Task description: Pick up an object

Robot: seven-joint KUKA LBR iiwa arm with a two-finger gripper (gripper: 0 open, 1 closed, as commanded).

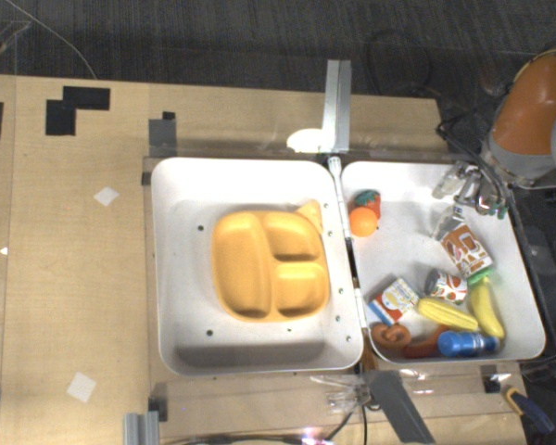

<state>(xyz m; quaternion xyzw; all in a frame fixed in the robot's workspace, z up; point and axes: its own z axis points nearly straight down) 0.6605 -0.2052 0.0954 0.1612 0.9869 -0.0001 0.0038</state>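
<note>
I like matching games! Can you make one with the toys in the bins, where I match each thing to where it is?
Things:
1. tray
2. orange ball
3. blue bottle
4. hand

Places:
A. front edge of the right bin
B. middle of the left bin
C. over the right bin's back right part
D. right bin, beside the divider

Pairs: 1-B, 2-D, 3-A, 4-C

Robotics lab: bench (65,248), white bins (167,248)
</note>
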